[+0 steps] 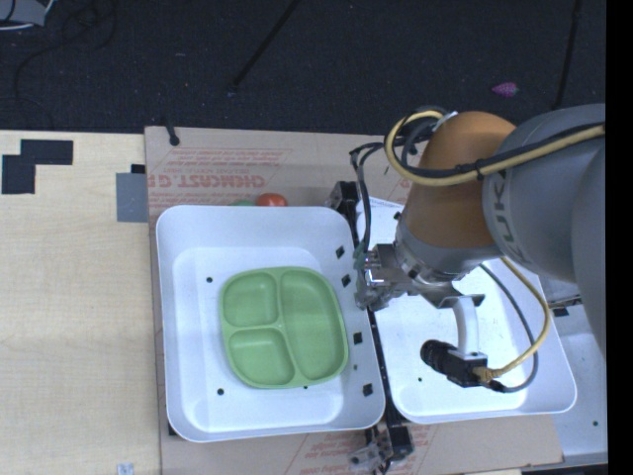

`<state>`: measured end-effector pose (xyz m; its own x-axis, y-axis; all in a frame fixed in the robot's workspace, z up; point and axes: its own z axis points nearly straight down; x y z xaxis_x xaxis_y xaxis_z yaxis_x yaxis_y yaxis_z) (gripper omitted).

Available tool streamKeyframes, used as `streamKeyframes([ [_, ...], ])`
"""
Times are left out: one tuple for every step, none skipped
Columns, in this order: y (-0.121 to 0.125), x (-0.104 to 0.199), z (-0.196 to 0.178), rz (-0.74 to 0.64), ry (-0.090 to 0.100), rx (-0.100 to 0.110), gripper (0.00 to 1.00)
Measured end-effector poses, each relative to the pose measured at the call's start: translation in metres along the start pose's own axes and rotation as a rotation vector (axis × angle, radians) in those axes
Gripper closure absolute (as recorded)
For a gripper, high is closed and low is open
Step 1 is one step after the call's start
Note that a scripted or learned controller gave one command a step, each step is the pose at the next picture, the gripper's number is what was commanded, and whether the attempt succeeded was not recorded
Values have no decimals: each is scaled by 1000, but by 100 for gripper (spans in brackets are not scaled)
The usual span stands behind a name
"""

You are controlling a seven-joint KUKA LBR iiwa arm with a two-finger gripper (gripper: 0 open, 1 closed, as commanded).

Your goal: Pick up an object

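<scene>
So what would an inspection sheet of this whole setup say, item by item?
Surface: left bin and right bin, white, side by side on printed cardboard.
Job's things: green divided plate flat in the left bin.
Clutter: small orange-red thing behind the left bin.
Grippers: gripper at the edge between the bins.
Cables: yellow cable looped over the arm.
Surroundings: pale wooden bench, dark floor behind.
</scene>
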<state>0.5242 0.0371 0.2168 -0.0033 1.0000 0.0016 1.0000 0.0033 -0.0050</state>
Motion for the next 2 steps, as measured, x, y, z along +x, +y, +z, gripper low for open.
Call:
streamKeyframes([
  [8, 53, 5, 1, -1, -1, 100],
  [8, 52, 4, 1, -2, 0, 0],
])
